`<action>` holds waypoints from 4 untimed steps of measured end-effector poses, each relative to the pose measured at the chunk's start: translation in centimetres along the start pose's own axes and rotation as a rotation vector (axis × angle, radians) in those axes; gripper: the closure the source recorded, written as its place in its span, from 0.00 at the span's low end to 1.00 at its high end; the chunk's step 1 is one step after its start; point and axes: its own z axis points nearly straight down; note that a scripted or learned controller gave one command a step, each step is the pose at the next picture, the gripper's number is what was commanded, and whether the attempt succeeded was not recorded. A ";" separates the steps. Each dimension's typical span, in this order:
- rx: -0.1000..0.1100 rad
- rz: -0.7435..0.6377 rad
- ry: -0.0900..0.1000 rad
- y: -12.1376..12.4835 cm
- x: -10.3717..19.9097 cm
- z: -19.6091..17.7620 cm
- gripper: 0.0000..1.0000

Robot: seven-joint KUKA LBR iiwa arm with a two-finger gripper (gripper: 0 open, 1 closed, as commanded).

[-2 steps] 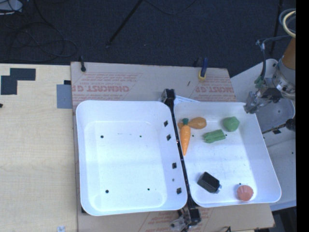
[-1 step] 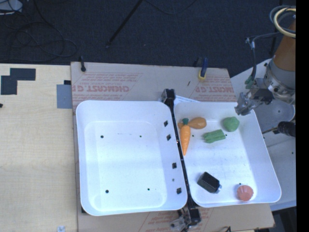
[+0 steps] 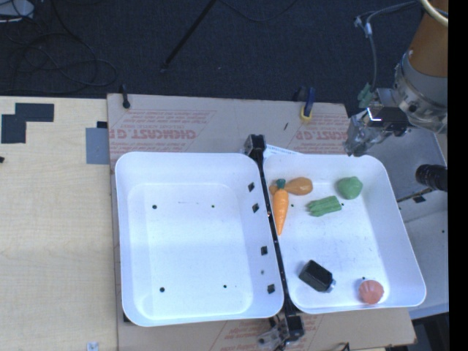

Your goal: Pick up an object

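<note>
Fig.: gripper [image 3: 356, 143] above right bin's [image 3: 398, 218] far rim, state can't tell. Carrot [image 3: 280, 209] in right bin by divider. Bins on cardboard [image 3: 183, 126] over wood table [image 3: 51, 232]; dark floor w/ cables behind.

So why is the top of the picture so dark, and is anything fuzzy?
In the camera view the floor beyond the bench is dark and dim, while both white bins look bright and evenly lit; the toy carrot and black block look sharp with small soft shadows; the gripper looks slightly blurry.
</note>
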 end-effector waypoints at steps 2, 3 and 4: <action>0.011 0.007 -0.002 -5.6 13.8 -5.3 1.00; 0.012 0.007 -0.003 -8.3 17.4 -4.1 1.00; 0.015 0.005 -0.004 -9.0 22.7 2.4 1.00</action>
